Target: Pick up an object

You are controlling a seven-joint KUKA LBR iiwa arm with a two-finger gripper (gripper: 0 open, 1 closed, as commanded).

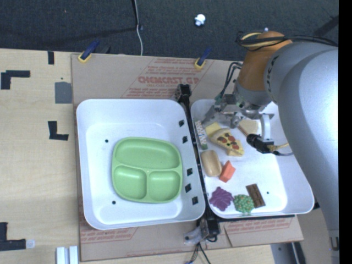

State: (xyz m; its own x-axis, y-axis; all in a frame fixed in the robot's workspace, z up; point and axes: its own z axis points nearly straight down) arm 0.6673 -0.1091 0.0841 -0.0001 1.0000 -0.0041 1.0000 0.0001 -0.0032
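I see the gripper (228,113) low over the far end of the right bin (286,172), under the orange band of the arm (308,92). I cannot tell from this view whether it is released or clenched, and I see no object in it.

The candidate objects all lie in the right bin:

1. A pizza slice toy (228,141) lies just below the gripper, on the near side, closest of all the objects.
2. A pale cheese-like wedge (248,127) lies just to the right of the gripper, partly under the wrist hardware.
3. A tan bread roll (210,162) lies further toward the near edge, slightly left of the gripper.
4. An orange wedge (227,171) touches the bread roll on its right side.
5. A purple grape cluster (221,198), a green broccoli piece (243,203) and a brown chocolate bar (255,194) lie in a row at the near end of the bin, well apart from the gripper.

A black cable end (258,143) hangs from the wrist to the right of the pizza slice toy.

To the left of the gripper, past the divider between the bins, I see the left bin (93,125). It holds a green divided plate (147,169). Both bins rest on a cardboard sheet (159,78) laid on the desk (33,164).
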